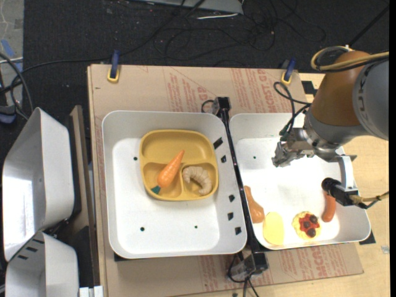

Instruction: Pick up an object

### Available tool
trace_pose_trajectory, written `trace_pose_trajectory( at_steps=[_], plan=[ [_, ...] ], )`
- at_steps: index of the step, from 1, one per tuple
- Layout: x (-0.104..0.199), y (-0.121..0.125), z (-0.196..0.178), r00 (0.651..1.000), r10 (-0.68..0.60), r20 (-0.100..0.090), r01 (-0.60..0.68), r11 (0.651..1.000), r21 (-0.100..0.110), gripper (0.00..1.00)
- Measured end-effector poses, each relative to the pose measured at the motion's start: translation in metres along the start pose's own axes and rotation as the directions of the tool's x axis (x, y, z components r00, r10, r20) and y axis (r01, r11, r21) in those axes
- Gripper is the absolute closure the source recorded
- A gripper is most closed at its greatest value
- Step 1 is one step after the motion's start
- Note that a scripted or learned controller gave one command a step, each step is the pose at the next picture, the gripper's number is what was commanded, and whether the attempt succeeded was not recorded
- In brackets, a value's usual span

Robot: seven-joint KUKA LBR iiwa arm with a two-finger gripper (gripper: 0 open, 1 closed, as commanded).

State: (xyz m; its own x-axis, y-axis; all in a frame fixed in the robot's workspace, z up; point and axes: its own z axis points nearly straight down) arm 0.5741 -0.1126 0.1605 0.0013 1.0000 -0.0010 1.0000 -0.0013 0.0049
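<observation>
While upright, sausage [330, 208] leans slightly right.

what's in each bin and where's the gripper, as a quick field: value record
left bin: yellow divided plate
plate contents: carrot lying across the divider; shrimp in the lower right compartment
right bin: chicken drumstick, pale yellow piece, small pizza, sausage, all near the front edge
gripper: over the upper left part of the right bin, nothing seen between its fingers
arm: reaches in from the right
</observation>
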Motion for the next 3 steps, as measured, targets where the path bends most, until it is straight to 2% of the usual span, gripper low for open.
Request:
trace_pose_trajectory(
  at_steps=[1, 2, 3],
  plan=[
    [0.01, 0.005, -0.053, 1.0, -0.006, 0.0, 0.006, 1.0, -0.002, 1.0],
    [0.003, 0.011, -0.113, 1.0, -0.004, 0.001, 0.004, 1.0, -0.003, 1.0],
    [0.053, 0.016, -0.099, 1.0, -0.008, -0.002, 0.008, 1.0, 0.006, 1.0]
  ],
)
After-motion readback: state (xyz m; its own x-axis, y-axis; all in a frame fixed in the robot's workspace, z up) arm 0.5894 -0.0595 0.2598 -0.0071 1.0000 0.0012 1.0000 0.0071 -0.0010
